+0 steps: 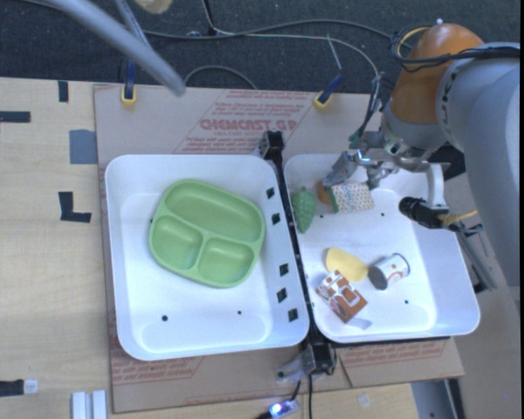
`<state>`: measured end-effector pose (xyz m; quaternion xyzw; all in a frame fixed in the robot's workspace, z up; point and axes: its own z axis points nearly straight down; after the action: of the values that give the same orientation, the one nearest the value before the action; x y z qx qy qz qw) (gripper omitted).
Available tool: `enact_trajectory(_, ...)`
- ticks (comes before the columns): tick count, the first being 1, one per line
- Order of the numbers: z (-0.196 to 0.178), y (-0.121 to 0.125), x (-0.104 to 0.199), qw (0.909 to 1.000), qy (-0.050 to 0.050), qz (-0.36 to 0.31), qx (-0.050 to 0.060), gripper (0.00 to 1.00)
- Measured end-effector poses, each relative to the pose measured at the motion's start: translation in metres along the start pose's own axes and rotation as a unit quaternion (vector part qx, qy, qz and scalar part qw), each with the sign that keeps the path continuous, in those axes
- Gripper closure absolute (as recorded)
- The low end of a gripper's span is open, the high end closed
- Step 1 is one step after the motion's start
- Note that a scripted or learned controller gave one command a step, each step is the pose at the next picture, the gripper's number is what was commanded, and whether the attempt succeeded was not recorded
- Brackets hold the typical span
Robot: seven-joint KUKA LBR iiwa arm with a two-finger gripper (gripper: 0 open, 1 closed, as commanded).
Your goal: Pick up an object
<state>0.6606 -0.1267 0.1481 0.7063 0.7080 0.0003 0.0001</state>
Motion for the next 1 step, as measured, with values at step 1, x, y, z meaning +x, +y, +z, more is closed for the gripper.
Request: enact_trajectory(1, -0.0403, -0.0006, 0.0048, 1.0, 0.0, 0.0, 0.001, 1.0)
